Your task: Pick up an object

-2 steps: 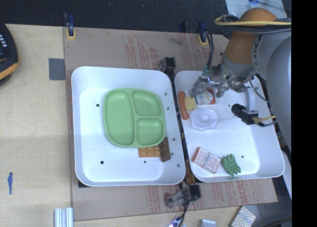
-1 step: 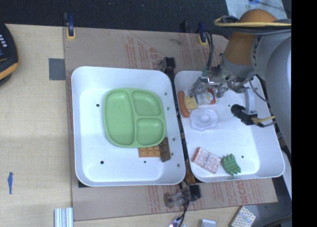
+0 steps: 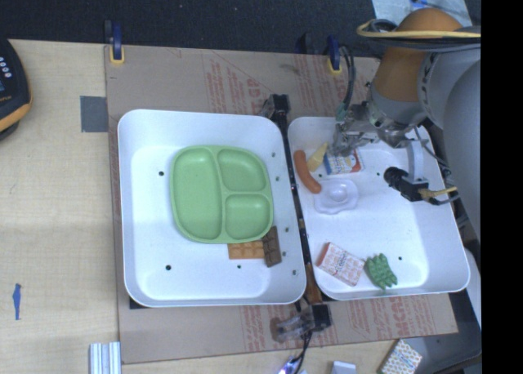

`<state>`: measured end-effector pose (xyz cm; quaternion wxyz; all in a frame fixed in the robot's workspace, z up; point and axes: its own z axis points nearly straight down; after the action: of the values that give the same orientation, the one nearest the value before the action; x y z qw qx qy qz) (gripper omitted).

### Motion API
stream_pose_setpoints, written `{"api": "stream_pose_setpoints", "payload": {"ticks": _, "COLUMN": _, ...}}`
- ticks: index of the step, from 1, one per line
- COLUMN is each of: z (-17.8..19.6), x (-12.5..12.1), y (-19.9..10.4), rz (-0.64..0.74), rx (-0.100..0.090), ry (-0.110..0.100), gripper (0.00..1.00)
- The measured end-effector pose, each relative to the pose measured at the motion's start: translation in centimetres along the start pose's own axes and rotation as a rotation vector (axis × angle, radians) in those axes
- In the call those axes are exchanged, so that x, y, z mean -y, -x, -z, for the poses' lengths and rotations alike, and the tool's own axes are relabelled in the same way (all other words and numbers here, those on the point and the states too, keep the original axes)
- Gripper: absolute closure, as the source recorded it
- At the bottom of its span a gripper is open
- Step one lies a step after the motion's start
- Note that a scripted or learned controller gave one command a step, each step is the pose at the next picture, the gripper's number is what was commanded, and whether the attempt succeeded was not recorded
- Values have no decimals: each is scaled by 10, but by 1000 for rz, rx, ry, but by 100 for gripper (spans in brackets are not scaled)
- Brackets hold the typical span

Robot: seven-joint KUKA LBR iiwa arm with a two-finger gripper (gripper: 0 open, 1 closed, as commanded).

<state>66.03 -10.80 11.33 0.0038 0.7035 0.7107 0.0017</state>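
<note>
Nearest the camera, at the close end of the right bin [image 3: 409,233], a red-and-white packet [image 3: 339,264] lies flat beside a green knobbly toy [image 3: 380,270], well apart from the arm and loose for the taking. Across in the left bin [image 3: 147,201], an orange block [image 3: 245,251] and a brown block [image 3: 272,246] touch the near rim of the green divided plate [image 3: 221,193], which sits mid-bin. Both bins rest on the pale surface [image 3: 49,201].

Further back on the right, a clear cup-like piece [image 3: 337,195] is hard to read against the white floor. Just beyond it an orange sausage [image 3: 307,171] lies along the left wall.

At the far end, the hand [image 3: 353,137] hangs low over a blue-and-yellow packet [image 3: 337,162], and that looks like the pick. The wrist hardware clutters the view, so whether the hand is apart, together or clamped cannot be told, nor whether it touches the packet, whose far edge is covered.
</note>
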Motion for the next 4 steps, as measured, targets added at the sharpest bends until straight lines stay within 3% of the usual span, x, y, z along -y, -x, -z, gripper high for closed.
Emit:
{"api": "stream_pose_setpoints", "payload": {"ticks": 1, "z": -1, "x": 0, "y": 0, "rz": 1, "rx": 0, "ry": -2, "gripper": 0}}
{"api": "stream_pose_setpoints", "payload": {"ticks": 2, "z": 27, "x": 4, "y": 45, "rz": -10, "rx": -1, "ry": -8, "gripper": 0}}
{"api": "stream_pose_setpoints", "payload": {"ticks": 3, "z": -21, "x": 3, "y": 17, "rz": -5, "rx": -1, "ry": -6, "gripper": 0}}
{"api": "stream_pose_setpoints", "payload": {"ticks": 4, "z": -8, "x": 2, "y": 19, "rz": -3, "rx": 0, "ry": -5, "gripper": 100}}
